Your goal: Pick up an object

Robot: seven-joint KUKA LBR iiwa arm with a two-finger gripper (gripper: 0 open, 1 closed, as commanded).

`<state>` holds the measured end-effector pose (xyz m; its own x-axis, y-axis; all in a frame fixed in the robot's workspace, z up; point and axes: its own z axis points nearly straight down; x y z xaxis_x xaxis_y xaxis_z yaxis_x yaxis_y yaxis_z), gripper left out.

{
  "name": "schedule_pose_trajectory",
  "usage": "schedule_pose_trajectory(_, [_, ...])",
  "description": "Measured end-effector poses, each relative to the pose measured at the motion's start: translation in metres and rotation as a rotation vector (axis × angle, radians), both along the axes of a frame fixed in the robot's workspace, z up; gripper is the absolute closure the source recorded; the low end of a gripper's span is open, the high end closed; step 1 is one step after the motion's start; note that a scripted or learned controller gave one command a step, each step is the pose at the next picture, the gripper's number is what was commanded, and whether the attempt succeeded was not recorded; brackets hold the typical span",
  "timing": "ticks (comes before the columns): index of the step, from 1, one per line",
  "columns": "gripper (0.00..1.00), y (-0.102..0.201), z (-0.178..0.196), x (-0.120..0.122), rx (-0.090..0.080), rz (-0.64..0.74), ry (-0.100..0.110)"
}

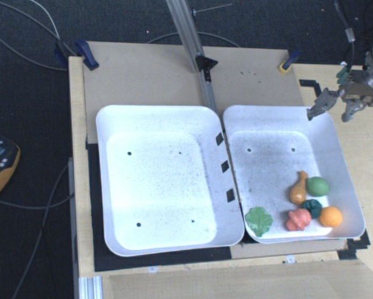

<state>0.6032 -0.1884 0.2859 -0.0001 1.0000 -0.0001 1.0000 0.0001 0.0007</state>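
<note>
Objects for picking lay together in the right bin, all in its near right corner: six small toy foods were counted. One green leafy piece rested on the bin's near rim, a little apart from the others and to their left. One orange-brown gourd-shaped piece lay tilted, touching one round green piece on its right. Just below these sat one dark teal piece, one pink lumpy piece and one round orange piece, close together, the pink one beside the teal one.

Two white bins stood side by side on the bench. The left bin showed a speckled white floor and held no toy. Between the two bins, three small black clips sat along the shared edge.

The gripper hung above the far right corner of the right bin, well apart from the toys. Its two fingers stood apart, with nothing between them.

Two blue clamps held the bench's far left corner, and one yellow-blue clamp the far right.
</note>
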Motion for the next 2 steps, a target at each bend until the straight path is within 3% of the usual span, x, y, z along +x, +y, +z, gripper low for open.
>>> schedule_pose_trajectory(1, [0.0,-0.025,-0.042,-0.033,0.001,0.032,0.003])
schedule_pose_trajectory(2, [0.0,-0.029,-0.188,-0.024,0.0,0.0,0.0])
